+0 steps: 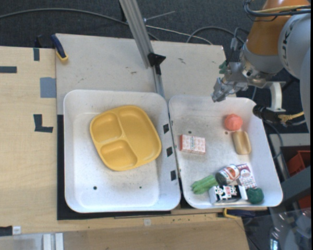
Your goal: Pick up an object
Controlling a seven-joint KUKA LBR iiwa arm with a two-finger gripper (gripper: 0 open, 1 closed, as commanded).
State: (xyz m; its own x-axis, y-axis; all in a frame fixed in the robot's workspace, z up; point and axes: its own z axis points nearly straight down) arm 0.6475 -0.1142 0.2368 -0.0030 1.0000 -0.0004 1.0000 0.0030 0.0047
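Objects for picking lie in the right shallow white bin (pixel 261 139): a round orange-red ball (pixel 232 122) touching a tan bread-shaped piece (pixel 241 142) toward the far right, a small pink-and-white carton (pixel 192 144) near the middle, and a near-right cluster of a green vegetable-shaped toy (pixel 204 184), a small can (pixel 228 174) and 2 printed packets. The left white bin (pixel 75 155) bears 1 yellow 3-compartment plastic tray (pixel 125 137), with bare floor along its near and left edges. The two-finger gripper (pixel 219 95) hangs at the right bin's far rim, apart from every object, and whether it is spread or pressed together cannot be told.
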